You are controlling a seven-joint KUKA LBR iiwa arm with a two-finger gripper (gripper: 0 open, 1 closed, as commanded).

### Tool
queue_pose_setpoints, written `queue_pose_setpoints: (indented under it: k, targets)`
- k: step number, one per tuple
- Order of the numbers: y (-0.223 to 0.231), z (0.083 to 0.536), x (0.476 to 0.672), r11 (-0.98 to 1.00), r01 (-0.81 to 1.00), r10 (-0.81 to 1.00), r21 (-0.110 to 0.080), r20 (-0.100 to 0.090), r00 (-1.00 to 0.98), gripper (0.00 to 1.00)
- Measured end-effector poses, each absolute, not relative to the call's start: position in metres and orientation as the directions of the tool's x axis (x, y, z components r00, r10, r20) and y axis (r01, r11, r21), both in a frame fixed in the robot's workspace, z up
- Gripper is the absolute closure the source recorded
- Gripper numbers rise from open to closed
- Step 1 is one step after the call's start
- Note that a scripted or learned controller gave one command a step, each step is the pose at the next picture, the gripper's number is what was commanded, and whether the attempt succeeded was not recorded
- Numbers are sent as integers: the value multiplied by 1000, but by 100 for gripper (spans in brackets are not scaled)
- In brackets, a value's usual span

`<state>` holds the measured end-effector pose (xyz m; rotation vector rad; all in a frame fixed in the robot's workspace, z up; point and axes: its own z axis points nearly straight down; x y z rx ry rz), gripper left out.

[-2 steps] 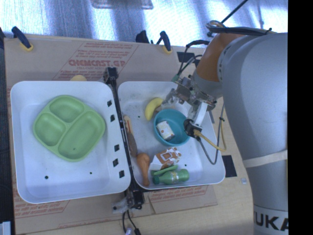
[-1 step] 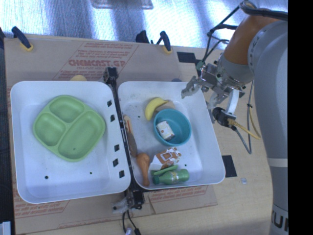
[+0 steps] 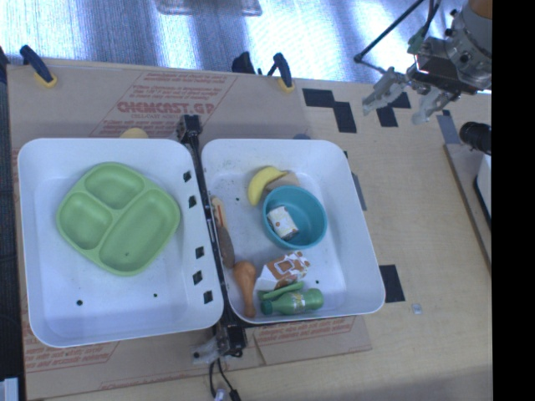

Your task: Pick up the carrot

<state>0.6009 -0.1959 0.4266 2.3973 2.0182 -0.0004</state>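
Well apart from the spread, empty fingers (image 3: 405, 98), carrot (image 3: 243, 281) in right bin (image 3: 355, 224).

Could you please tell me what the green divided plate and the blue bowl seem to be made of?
Green divided plate: probably moulded plastic with a matte finish, given its even colour, soft rounded ridges and lack of sharp glare. Blue bowl: likely plastic too, slightly glossier, with a thin smooth rim.
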Motion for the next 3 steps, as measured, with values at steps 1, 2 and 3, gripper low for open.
queue_pose_setpoints:
  k: [1,2,3]
  targets:
    - [-173,523,629,-387,922,922,0,-5,387,0]
    - [-168,542,657,-879,477,478,-3,-5,879,0]
    - [-164,551,657,-870,493,493,-7,-12,870,100]
